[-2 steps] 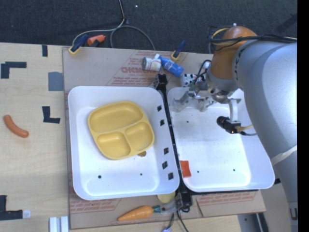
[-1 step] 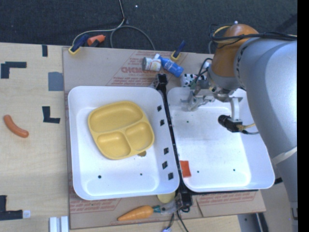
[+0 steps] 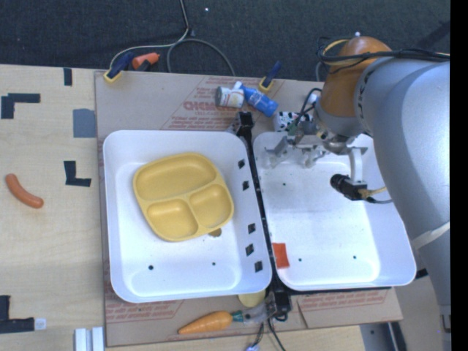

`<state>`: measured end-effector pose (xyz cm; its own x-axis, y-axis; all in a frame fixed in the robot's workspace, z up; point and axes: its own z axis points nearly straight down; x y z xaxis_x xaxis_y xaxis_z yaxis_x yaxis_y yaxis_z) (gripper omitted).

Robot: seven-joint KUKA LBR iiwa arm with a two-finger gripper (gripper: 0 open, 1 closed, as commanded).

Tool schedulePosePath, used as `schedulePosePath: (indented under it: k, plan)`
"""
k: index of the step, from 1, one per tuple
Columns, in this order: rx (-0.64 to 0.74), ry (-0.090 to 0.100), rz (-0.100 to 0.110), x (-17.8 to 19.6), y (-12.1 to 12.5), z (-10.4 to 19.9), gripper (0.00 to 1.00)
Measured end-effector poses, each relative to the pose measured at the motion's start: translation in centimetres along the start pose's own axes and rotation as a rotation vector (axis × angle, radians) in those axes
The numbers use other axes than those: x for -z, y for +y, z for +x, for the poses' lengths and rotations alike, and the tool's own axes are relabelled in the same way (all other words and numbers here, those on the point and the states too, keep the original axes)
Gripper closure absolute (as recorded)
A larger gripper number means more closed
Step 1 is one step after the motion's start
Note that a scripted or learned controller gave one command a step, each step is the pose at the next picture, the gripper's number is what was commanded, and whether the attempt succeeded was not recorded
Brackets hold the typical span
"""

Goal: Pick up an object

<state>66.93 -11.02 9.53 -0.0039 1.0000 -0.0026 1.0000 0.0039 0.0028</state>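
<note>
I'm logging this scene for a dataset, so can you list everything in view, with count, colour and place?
bins: 2, white, side by side on the board
plate: 1, yellow, three compartments, in the left bin
tag: 1, orange, on the right bin's floor near its left wall
carrot: 1, orange, on the board below the left bin
sausage: 1, orange-red, on the bench far left
bottle: 1, blue, on the board above the bins
tube: 1, white, beside the bottle
clamps: 2, yellow with orange or blue handles, on the board's top edge
cable: 1, black, top centre
arm: 1, grey with orange band, from the right
gripper: 1, grey, over the right bin's top left part
</note>
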Motion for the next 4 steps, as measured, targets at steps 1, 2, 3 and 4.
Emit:
schedulePosePath:
  k: [1, 2, 3, 4]
  plan:
    - [-0.003, 0.002, 0.005, -0.8, -0.1, 1.0, 0.0]
    - [-0.002, 0.001, 0.005, 0.2, -0.2, 1.0, 1.0]
    - [0.0, 0.005, 0.001, 9.4, -7.1, 6.4, 1.0]
    - [-0.002, 0.003, 0.004, 8.9, -7.0, 6.1, 0.0]
